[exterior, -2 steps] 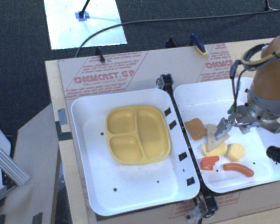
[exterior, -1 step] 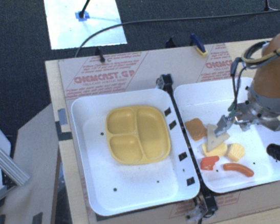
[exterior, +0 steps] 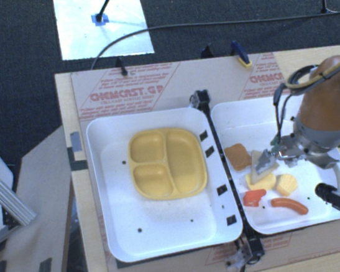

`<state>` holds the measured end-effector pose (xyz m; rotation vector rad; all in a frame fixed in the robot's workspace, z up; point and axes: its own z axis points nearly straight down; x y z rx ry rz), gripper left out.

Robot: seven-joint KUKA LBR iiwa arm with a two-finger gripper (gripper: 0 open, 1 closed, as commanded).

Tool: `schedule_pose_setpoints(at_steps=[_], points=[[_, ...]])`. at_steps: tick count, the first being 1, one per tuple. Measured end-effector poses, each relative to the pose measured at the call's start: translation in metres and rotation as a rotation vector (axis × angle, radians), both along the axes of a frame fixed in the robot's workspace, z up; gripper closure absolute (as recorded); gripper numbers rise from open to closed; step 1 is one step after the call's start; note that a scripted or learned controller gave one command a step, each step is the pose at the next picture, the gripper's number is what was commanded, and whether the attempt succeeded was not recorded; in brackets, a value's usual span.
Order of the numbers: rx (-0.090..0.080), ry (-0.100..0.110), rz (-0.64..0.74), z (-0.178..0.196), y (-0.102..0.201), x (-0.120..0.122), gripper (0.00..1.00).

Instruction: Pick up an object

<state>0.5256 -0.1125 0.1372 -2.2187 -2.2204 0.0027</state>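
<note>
Several toy foods crowd the right bin's (exterior: 332,216) near-left corner; the hand (exterior: 265,163), finger state unclear, hovers among them and could nudge the yellow wedge (exterior: 261,180) aside.

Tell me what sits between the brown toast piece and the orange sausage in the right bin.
In the camera view, a yellow wedge and a red piece lie between the toast and the sausage.

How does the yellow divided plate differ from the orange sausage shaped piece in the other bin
The yellow plate is large, squarish and split into compartments; the sausage piece is small, slim and rod-shaped. The plate lies alone in the left bin; the sausage lies in the right bin among other small food pieces, near its front edge. Both lie flat.
</note>
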Motion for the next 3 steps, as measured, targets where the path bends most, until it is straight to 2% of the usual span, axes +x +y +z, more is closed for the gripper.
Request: schedule_pose_setpoints(at_steps=[1, 2, 3], points=[[0.0, -0.006, -0.001, -0.05, 0.0, 0.001, 0.0], [-0.001, -0.012, 0.0, -0.036, 0.0, 0.003, 1.0], [-0.002, -0.008, 0.003, 0.027, -0.003, 0.007, 1.0]])
